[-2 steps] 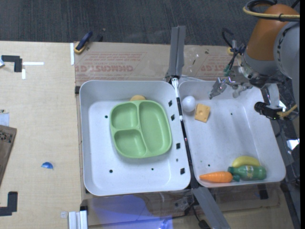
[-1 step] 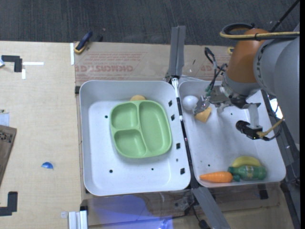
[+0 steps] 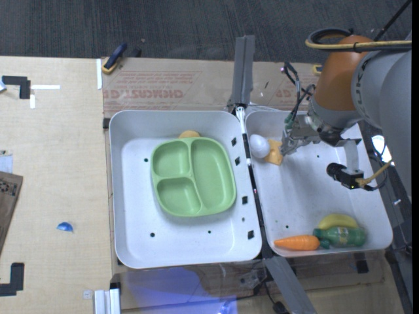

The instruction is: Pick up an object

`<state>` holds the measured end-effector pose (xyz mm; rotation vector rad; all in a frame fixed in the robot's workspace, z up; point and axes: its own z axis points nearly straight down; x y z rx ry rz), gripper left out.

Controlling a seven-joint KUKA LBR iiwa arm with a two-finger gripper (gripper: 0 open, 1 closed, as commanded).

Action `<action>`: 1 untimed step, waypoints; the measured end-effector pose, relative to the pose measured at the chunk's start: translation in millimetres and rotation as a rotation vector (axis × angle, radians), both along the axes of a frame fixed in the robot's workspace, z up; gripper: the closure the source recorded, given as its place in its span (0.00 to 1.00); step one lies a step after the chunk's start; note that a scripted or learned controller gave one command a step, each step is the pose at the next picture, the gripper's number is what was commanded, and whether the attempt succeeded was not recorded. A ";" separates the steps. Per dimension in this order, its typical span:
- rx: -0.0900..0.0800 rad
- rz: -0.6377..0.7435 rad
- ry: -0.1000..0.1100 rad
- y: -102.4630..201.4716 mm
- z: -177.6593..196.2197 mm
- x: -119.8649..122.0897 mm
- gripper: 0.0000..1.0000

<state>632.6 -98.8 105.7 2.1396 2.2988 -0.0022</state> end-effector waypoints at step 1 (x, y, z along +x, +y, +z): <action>-0.001 0.000 0.000 -0.3 0.0 -0.1 0.00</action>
